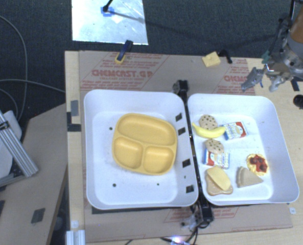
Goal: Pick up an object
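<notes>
The right bin [274, 111] holds a banana [208, 132], two cookies [208, 121] [214, 146], two small cartons [235, 130] [217, 159], a pizza piece [257, 163], a toast with cheese [218, 180] and a bread wedge [248, 178]. My gripper [264, 80] hangs at the upper right, above the bench just beyond the right bin's far rim. Its two fingers [251, 79] are spread apart and open, with nothing between them.
The left bin [97, 137] holds a yellow divided tray [143, 143]. A yellow block [211, 59] and a blue and yellow clip [123, 51] lie on the cardboard behind the bins. A metal sheet [109, 14] lies at the far back.
</notes>
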Tool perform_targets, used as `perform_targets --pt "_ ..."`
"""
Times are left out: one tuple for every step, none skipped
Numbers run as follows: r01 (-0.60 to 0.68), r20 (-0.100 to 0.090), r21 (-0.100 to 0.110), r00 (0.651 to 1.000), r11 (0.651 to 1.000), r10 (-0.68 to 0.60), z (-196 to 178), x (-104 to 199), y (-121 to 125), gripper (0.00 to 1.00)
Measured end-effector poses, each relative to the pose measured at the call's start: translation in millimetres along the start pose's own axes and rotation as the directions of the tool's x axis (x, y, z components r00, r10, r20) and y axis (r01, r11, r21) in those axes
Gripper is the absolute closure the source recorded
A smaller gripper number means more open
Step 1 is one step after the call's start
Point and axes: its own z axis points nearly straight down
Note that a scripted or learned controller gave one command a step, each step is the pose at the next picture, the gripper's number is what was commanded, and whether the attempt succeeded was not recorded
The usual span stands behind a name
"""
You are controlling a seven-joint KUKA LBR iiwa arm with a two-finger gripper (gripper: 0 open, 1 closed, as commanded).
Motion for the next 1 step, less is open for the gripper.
perform_targets --pt "0.005 -0.005 0.012 1.0 1.0 -0.005 165.8 52.1 -1.4 0.0"
